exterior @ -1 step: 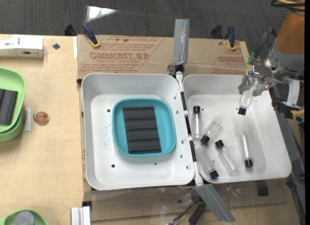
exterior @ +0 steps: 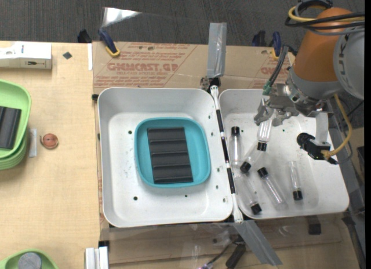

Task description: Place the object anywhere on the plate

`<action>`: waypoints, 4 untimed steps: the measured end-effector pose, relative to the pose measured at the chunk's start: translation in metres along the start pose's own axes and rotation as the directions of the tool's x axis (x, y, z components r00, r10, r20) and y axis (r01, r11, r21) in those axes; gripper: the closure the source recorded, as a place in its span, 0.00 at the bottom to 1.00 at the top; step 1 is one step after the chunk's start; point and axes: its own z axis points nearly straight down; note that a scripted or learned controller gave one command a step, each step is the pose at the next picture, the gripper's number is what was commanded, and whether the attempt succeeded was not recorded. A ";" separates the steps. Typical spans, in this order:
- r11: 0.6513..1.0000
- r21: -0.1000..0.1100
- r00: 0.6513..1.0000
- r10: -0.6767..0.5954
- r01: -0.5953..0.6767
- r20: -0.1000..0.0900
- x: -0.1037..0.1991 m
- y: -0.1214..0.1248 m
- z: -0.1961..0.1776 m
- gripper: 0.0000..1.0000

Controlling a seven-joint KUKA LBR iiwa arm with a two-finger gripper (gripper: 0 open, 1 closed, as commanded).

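A: Where's the gripper (exterior: 265, 124) sitting rn?

B: Hanging over the right bin (exterior: 330, 204), upper part. It's pinching a clear tube (exterior: 264, 133) w/ black cap, tube dangling below the fingers.

A: Handling?

B: Looking light, stiff, slick, prob fragile. Gripping mid-body seems best, not the cap.

A: Plate?

B: Teal plate (exterior: 144, 163) is waiting in the left bin (exterior: 116, 204), well apart.

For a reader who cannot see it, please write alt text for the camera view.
A grey and orange robot arm reaches from the right, its gripper over the right white bin above several clear tubes with black caps. The left white bin holds a teal plate bearing a black ridged block.
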 end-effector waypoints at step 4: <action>0.965 -0.002 0.965 -0.261 0.261 0.001 0.135 -0.096 0.000 0.00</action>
